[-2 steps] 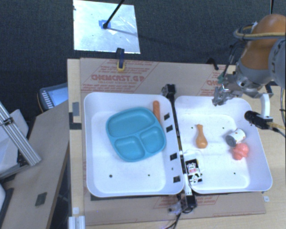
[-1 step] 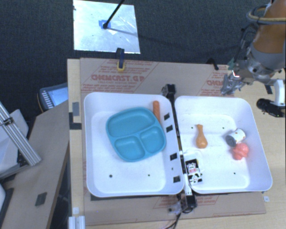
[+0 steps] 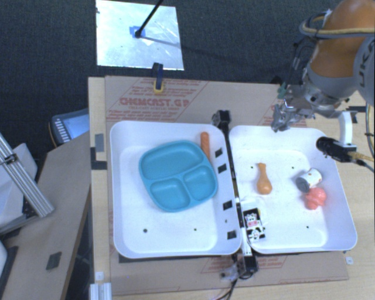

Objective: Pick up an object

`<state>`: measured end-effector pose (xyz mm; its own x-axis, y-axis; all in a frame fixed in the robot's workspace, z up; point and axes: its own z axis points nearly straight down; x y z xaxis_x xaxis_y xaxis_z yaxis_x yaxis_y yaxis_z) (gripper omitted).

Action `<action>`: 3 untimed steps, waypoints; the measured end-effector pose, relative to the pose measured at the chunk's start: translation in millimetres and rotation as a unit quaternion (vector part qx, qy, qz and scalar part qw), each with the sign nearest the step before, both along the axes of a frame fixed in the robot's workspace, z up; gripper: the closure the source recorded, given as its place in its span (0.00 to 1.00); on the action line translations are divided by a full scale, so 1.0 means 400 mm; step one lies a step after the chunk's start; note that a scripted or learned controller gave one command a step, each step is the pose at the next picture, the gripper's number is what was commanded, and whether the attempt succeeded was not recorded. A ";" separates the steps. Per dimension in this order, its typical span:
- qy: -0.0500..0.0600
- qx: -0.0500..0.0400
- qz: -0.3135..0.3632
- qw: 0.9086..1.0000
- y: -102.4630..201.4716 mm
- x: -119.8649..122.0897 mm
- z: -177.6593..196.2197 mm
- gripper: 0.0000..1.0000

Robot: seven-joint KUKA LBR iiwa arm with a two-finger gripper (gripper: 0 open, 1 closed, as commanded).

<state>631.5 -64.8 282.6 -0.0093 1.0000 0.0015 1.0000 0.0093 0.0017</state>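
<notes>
Camera view puts the hand (image 3: 285, 119) at the upper right of the frame, above the right bin's (image 3: 337, 237) far rim, carrying nothing, its opening unreadable; the approach is in hand, and next it must descend onto the orange drumstick-shaped toy (image 3: 263, 179) mid-bin.

Bench (image 3: 99, 176) with two bins (image 3: 126, 234)

Arm: grey KUKA iiwa arm (image 3: 343, 44) entering from the upper right, bent downward toward the left
Band: orange band (image 3: 351, 17) wrapping the arm above the wrist
Wrist: grey, tilted down and left
Pincer: pincer (image 3: 281, 121) hanging at the arm's lower left end, pointing down, carrying nothing visible
</notes>
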 end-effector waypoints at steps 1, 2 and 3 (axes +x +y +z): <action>0.001 0.000 0.000 1.000 0.141 -0.050 -0.039 1.00; 0.002 0.000 0.000 1.000 0.270 -0.127 -0.052 1.00; 0.002 0.000 0.000 1.000 0.373 -0.181 -0.063 1.00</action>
